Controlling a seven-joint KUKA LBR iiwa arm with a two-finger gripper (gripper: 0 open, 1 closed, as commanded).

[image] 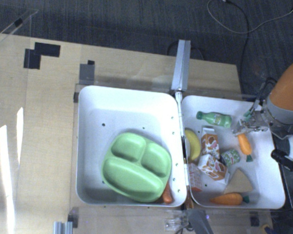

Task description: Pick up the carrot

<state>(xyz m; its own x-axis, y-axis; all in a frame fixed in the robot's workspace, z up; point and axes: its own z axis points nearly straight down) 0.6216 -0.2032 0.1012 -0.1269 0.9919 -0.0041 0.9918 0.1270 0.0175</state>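
With the grey arm reaching in over the right bin's (276,197) far right corner, the gripper (249,126) sits low by the far rim — fingers are blurred against the wrist hardware, so can't tell how far apart they are or whether anything is between them. Small orange carrot with a green tip (244,146) lies on the bin floor just beside and below the gripper, near the right wall; contact unclear. Second, longer orange carrot with a green stem end (228,198) lies along the near rim, well apart from the gripper.

Rest of the right bin: green plastic bottle with a white cap (214,118) near the far rim, yellow banana (193,144) against the left wall, red-and-white printed carton (211,157) mid-bin, small green can (230,157) touching its right side.

Left bin (92,135): light green three-compartment plastic tray (136,166) tilted into the near right corner — a small orange piece (167,196) pokes out beside it at the near rim.
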